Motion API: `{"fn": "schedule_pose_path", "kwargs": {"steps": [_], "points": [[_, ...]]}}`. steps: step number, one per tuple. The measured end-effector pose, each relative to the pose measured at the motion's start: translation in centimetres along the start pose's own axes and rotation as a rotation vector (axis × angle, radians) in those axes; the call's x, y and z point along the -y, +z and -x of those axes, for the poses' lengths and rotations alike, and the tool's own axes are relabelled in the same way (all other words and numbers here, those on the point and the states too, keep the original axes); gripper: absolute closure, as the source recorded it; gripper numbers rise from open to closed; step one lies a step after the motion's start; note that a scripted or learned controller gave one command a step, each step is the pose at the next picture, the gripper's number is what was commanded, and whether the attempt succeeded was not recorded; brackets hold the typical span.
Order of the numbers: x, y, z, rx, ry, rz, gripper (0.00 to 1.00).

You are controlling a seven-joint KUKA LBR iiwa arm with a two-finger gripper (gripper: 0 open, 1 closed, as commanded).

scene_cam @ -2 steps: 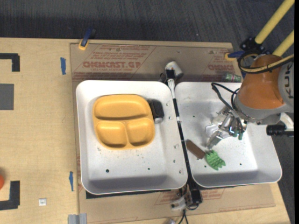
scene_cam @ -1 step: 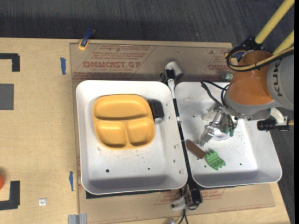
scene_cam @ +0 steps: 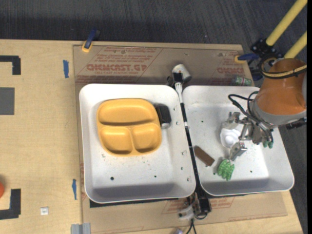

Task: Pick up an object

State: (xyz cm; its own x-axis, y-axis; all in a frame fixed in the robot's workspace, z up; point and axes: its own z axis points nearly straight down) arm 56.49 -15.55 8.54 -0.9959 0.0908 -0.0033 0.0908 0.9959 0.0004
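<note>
A small round white object (scene_cam: 228, 136) sat in the right shallow white bin (scene_cam: 273, 177), too rounded for any long axis or heading to be read. Just below it lay a small green knobbly toy (scene_cam: 225, 169), and a flat brown bar (scene_cam: 204, 155) lay near the bin's left wall, running from upper left to lower right. Both bins rested on a brown cardboard sheet (scene_cam: 161, 62) over a pale wooden bench (scene_cam: 39, 130), with dark carpet (scene_cam: 146, 9) beyond. The left shallow white bin (scene_cam: 92, 174) held a yellow three-compartment plastic tray (scene_cam: 129, 126) and a small black block (scene_cam: 163, 115). The grey two-finger gripper (scene_cam: 240, 140) hung immediately right of the white object; whether it gripped anything could not be told.
</note>
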Motion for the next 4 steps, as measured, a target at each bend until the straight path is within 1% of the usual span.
{"fn": "schedule_pose_path", "kwargs": {"steps": [1,2,3,4], "points": [[-2.1,0.0,2.6,0.003,-0.268,0.000,0.00],[-3.8,0.0,2.3,0.000,-0.342,0.001,0.00],[-4.4,0.1,8.5,-0.012,-0.344,0.003,0.00],[-5.0,-4.2,3.9,-0.001,-0.479,0.002,0.00]]}}
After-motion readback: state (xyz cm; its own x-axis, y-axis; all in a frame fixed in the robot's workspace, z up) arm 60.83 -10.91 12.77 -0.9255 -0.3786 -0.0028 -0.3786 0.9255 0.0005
